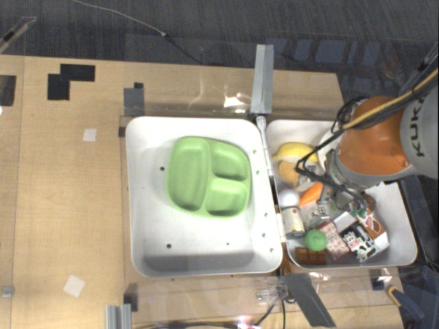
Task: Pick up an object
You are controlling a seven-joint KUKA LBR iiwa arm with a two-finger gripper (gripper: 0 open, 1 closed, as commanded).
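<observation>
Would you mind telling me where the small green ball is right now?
The green ball lies in the right bin, near its front edge toward the divider, just left of the printed cards and below the arm's wrist.

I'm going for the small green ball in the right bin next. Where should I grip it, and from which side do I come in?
Judging from this view, come straight down on the green ball and close across its widest part. It is round, so no angle is favoured by shape, but packets crowd its right and a small bottle sits to its upper left. Setting the fingers along the freer near-far line looks safest.
</observation>
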